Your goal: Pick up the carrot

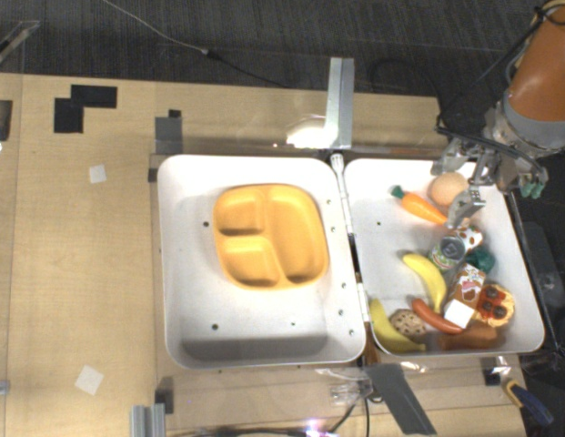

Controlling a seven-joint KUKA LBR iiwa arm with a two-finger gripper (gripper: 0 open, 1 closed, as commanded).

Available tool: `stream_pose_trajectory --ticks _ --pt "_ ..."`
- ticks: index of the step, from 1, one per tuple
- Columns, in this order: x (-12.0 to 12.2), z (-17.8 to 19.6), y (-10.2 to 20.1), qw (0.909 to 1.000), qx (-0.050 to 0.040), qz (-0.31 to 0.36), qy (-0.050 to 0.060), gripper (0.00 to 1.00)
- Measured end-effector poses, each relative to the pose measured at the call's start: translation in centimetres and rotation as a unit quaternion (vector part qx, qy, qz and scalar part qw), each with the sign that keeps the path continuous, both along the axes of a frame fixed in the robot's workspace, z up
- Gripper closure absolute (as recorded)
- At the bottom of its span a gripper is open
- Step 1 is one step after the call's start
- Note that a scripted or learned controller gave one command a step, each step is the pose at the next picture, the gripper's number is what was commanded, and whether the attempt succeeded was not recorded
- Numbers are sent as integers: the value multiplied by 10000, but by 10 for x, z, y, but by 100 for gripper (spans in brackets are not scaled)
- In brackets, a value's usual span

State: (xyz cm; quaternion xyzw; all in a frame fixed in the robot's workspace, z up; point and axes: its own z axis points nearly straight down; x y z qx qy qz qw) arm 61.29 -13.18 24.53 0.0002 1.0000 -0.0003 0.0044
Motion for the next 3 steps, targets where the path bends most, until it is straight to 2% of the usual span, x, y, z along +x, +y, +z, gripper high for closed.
stream_pose_trajectory --ticks 1,2,3 --pt "19 -155 -7 9991 -13 433 -43 0" --pt "21 -142 -5 9989 -17 464 -73 100" --pt "7 -135 -40 9743 16 -2252 -7 100"
